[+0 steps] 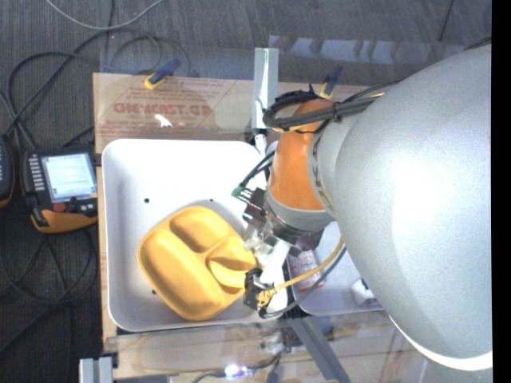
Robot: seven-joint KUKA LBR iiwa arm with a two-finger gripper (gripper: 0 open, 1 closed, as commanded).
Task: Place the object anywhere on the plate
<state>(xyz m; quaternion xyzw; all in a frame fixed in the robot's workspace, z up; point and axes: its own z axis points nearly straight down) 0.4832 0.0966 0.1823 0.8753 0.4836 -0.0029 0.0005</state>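
A yellow plate [188, 258] with three compartments lies in the lower middle of the left bin [132, 182]. My gripper [254, 252] hangs over the plate's right edge, near the wall between the two bins. The wrist and its fittings hide what is under the gripper, so I cannot tell whether it holds anything. No loose object is visible on the plate's open compartments.
The big grey arm with its orange band [291, 174] covers most of the right bin [327, 300]. A small white thing [363, 290] peeks out at that bin's lower part. A cardboard sheet [172, 110] lies behind the left bin.
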